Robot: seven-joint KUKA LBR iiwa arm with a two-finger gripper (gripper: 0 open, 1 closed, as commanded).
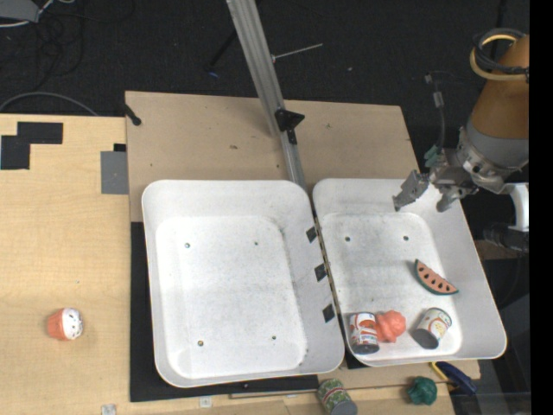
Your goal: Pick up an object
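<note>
My gripper (429,194) hangs over the far right part of the right bin (371,199), fingers spread open with nothing between them. Well below it in the same bin lies a watermelon-slice toy (434,277) near the right wall. Along the bin's near edge sit a small red and white can (364,331), a pink-orange lump (391,325) touching it, and a tipped tin (431,327) with a dark open end.
The left bin (229,199) lies beside the right one, joined by black clips. A metal rail (263,67) slants up behind them. On the bench sit an orange and white ball (65,324), a green toy (422,391) and a dark can (334,395).
</note>
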